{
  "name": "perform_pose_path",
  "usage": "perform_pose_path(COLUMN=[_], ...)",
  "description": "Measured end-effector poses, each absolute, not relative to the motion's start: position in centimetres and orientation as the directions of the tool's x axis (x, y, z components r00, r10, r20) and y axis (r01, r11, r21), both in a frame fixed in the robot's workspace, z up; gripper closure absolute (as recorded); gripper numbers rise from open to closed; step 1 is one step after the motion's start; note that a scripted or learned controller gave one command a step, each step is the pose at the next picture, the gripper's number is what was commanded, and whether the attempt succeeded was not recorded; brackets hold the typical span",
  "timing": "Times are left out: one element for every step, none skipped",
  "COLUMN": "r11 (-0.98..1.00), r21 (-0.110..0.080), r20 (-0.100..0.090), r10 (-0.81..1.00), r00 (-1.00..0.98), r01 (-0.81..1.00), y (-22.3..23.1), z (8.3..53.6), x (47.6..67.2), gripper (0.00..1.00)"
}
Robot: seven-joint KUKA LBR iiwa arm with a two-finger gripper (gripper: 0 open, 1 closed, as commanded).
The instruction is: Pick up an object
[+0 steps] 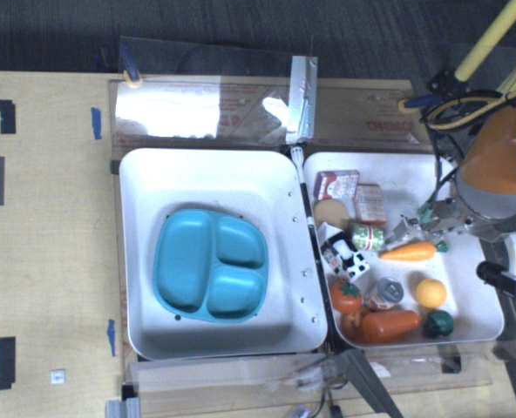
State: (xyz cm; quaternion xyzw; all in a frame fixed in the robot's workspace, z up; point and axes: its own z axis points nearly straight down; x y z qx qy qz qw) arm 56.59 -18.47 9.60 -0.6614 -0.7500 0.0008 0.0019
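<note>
Tool (pixel 428 219) is hovering at the right bin's (pixel 489 307) upper right edge, grip state I cannot tell; nearest target, the carrot (pixel 408 252), is lying mid-bin just below it, looking light, rigid, slick plastic, so I'm judging a cross-body pinch at its thicker middle.

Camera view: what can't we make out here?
- Gripper: small and cluttered above the carrot; finger state unclear.
- Arm: cut off by the right edge.
- Packets in the right bin: labels too small to read.
- Can: partly hidden by the sausage, blurred.
- Left bin floor: partly covered by the blue tray.
</note>
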Motion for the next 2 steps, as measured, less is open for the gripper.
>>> perform_pose_path(r11=[0.204, 0.149], r21=[0.010, 0.004], r20=[-0.021, -0.003], r10=[0.979, 0.989], r00=[-0.203, -0.149], r01=[0.979, 0.989], y=[-15.5, -12.0], z=[9.1, 8.7], x=[58.7, 63.1], gripper=[0.00, 0.00])
